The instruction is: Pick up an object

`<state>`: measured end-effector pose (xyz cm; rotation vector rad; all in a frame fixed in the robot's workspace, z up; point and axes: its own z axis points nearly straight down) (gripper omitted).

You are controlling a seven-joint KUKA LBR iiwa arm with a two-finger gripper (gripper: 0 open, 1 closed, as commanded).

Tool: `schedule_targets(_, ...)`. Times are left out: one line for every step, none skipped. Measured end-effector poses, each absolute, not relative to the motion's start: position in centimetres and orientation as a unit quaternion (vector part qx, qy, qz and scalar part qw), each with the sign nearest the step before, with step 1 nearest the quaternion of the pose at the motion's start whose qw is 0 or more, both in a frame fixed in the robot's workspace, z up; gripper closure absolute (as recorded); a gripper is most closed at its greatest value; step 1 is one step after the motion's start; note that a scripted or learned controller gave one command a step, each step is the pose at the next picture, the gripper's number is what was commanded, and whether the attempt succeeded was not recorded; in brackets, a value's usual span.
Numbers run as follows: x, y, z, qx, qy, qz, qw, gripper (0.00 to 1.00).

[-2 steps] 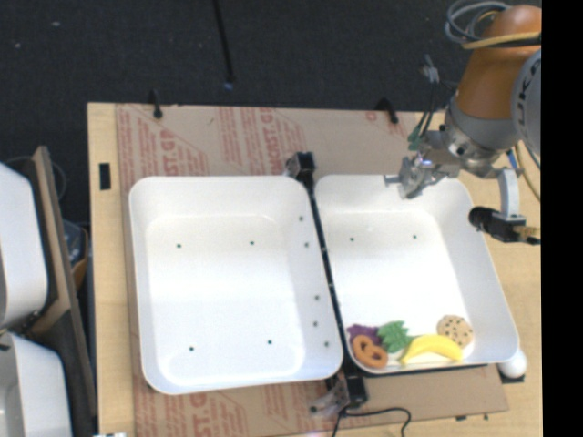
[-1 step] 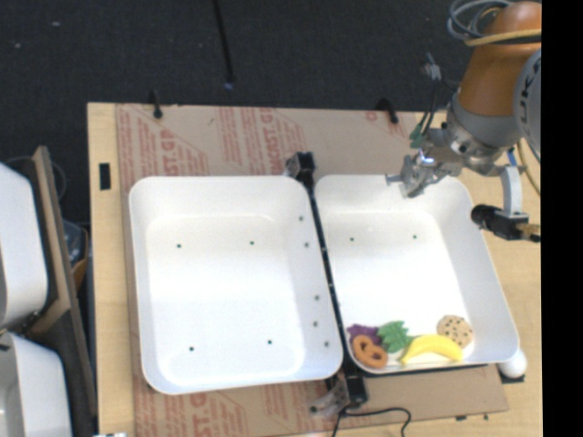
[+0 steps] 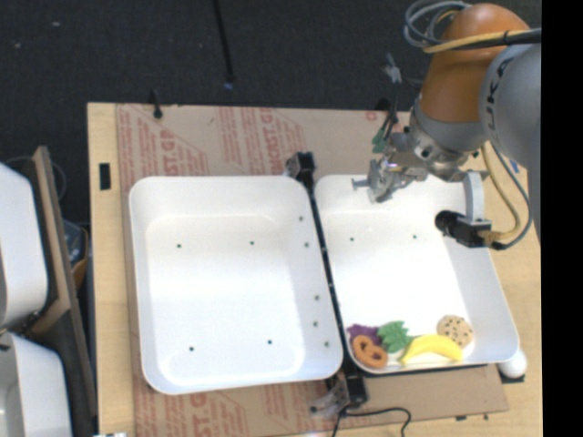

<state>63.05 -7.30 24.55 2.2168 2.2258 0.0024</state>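
Your gripper hung over the right bin's far edge, its jaws' state unclear; next, reach toward the banana.

A robotics lab: a grey industrial arm with an orange band trailing loose cables stands over a cardboard-covered worktop bearing two shallow white plastic bins clamped side by side, above dark carpet flooring.
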Motion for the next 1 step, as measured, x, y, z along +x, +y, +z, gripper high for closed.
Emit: schedule_targets(62.70,-1.86,25.51,0.706,0.709,0.0009,0.000,1.00)
